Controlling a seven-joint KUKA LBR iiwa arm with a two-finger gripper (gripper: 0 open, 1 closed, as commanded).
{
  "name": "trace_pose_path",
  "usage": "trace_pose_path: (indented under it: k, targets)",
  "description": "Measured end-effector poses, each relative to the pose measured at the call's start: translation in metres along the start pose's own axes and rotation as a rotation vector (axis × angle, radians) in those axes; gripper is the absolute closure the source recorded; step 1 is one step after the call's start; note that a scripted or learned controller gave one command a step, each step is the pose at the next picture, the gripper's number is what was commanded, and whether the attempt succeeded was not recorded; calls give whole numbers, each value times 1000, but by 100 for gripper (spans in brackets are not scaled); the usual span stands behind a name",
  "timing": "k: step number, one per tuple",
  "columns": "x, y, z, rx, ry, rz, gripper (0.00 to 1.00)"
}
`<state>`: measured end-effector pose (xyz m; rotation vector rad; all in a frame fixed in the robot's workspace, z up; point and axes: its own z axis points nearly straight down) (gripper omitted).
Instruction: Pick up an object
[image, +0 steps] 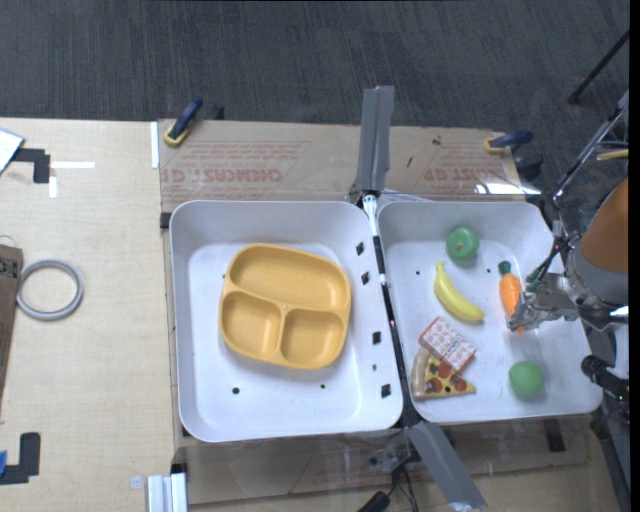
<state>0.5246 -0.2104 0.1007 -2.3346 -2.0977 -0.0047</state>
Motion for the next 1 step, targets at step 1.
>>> trace_pose_path:
  k: [1]
  targets:
    - [53, 12, -128, 2, -6, 97, 100]
